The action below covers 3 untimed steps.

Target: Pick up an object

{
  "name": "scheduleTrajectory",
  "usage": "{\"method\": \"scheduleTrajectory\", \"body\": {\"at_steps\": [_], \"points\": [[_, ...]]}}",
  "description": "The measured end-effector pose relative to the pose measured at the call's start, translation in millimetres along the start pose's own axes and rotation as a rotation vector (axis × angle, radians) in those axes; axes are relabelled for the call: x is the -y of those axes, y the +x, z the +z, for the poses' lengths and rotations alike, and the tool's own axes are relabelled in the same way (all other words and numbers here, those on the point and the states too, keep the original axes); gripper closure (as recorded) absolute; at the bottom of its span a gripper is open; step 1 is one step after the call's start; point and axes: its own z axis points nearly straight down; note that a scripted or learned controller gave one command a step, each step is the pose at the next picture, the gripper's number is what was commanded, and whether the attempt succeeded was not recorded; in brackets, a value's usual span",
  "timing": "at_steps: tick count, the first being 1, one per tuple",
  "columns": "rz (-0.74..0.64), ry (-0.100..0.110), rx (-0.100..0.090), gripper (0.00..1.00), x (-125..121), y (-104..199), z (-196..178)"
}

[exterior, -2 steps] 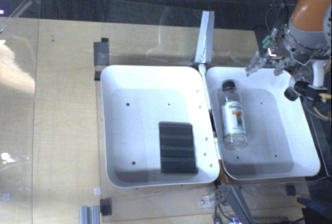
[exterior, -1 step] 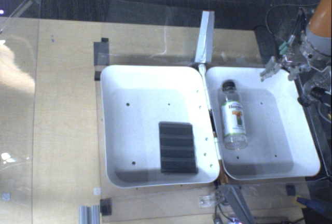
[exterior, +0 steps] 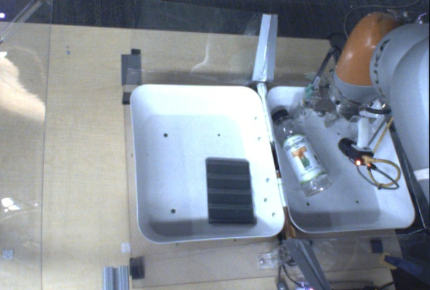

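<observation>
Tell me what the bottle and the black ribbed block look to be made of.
Bottle: likely clear glossy plastic; the right bin shows white through its body, beside a printed label. Black ribbed block: matte, no glare, grooves across its top; perhaps rubber, foam or plastic, the look leaves it open.

Robotics lab: arm (exterior: 396,67), bench (exterior: 80,168), two white bins (exterior: 181,148).

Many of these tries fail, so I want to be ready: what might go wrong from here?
1. The clear bottle lies on its side in the right bin; being round, it may roll away or slip from the end effector.
2. Its cap end sits close to a bin wall, so a descent there may clip the wall.
3. The black ridged block lies in the left bin, probably a longer reach.
</observation>
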Motion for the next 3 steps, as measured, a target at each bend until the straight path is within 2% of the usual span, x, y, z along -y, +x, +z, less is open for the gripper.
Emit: {"method": "scheduleTrajectory", "body": {"at_steps": [1, 2, 3], "points": [[-0.122, -0.007, 0.012, 0.00, 59, 15, -4], [-0.144, 0.003, -0.001, 0.00, 62, 23, -75], [-0.288, 0.004, -0.001, 0.00, 60, -37, -31]]}}
